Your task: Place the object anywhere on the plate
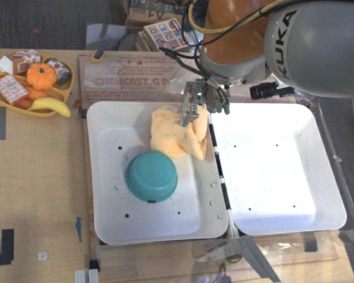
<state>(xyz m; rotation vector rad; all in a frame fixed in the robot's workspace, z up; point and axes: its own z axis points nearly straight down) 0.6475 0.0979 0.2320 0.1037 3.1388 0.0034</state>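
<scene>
soft yellow cloth point(176, 135), matt teal plastic plate point(151, 176)

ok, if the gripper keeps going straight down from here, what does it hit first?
Most likely the yellow cloth: the gripper points down at its upper edge in the left bin. Depth is unclear.

two bins point(106, 122) point(324, 158), one plate point(152, 176) (teal)

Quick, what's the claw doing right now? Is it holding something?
Claw: down on the yellow cloth in the left bin; whether it grips the cloth, or is open or closed, cannot be told.
</scene>
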